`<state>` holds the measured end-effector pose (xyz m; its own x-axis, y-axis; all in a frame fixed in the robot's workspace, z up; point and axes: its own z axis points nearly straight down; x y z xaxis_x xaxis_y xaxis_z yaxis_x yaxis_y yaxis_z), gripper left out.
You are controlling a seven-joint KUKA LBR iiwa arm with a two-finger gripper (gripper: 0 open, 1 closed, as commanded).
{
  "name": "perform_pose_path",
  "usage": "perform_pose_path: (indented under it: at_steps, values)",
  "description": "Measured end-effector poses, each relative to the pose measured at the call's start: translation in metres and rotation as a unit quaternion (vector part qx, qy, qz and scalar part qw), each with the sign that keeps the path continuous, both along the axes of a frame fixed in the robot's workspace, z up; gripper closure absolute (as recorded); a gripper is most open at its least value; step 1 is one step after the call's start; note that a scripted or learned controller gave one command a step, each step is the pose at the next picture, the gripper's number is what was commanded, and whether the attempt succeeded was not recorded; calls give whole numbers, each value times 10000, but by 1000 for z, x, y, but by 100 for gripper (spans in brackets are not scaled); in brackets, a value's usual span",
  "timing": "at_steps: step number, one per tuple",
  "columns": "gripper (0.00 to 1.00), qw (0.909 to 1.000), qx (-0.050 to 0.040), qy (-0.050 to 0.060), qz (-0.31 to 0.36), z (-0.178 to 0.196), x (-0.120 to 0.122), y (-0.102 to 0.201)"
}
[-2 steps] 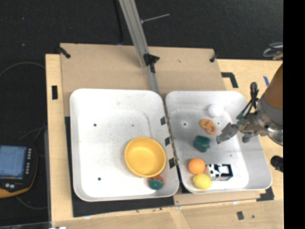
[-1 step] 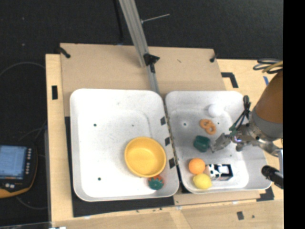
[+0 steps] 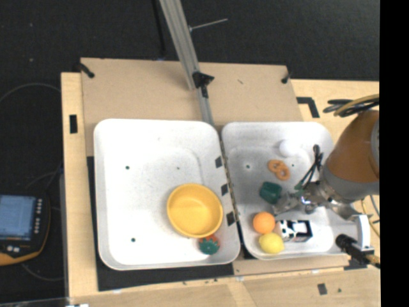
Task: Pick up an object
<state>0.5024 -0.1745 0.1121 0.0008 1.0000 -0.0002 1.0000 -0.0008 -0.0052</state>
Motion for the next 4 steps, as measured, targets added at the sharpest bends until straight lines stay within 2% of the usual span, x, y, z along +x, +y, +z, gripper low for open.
perform_pose_path:
  at_steps: [1, 4]
  values:
    - [100, 10000, -3, -51, -22, 15, 3, -1]
    - [100, 10000, -14, -68, 25, 171, 0, 8]
